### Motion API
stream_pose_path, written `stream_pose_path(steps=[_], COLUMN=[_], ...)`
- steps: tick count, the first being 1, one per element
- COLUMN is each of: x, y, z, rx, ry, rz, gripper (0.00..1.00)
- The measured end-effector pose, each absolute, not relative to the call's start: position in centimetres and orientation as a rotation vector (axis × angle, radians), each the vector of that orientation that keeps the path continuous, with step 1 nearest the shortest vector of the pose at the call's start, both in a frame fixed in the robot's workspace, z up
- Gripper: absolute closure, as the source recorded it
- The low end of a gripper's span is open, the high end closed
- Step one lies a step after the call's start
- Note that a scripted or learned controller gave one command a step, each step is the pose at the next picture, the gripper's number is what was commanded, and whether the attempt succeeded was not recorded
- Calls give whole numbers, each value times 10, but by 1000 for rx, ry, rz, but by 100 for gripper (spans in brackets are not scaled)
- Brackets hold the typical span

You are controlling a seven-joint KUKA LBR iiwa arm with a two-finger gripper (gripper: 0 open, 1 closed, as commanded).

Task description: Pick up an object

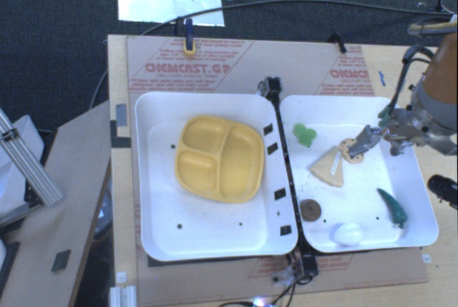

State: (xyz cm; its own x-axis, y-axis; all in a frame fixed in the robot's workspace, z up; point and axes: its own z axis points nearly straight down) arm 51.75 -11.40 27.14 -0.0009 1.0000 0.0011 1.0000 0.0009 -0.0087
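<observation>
A wooden bench [122, 177] is carrying a clear plastic sheet [236, 66] printed with red lettering, and two shallow white bins are sitting side by side on that sheet. The right bin [418, 177] is lying directly below the claw [365, 141]; the left bin [154, 177] is lying well to the claw's left.

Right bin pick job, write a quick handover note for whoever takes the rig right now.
End effector: low over the right bin, nothing seen held.
Under its tip: a small tan ring piece, next to the cream wedge.
Also there: green lump, brown disc, white egg, green pepper.
Left bin: yellow divided tray.
Done: nothing lifted. Left: grasp and raise one object.
</observation>
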Motion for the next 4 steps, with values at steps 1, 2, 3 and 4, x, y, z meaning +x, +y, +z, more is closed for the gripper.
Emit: stream_pose_path(steps=[1,2,3,4], x=[519,519,516,521], y=[-114,-118,-124,-128], z=[277,214,154,110], rx=[-2219,-2218,-2219,-2219], ry=[-2227,-2220,-2219,-2221], rz=[-2,4,3,2], gripper=[0,0,0,0])
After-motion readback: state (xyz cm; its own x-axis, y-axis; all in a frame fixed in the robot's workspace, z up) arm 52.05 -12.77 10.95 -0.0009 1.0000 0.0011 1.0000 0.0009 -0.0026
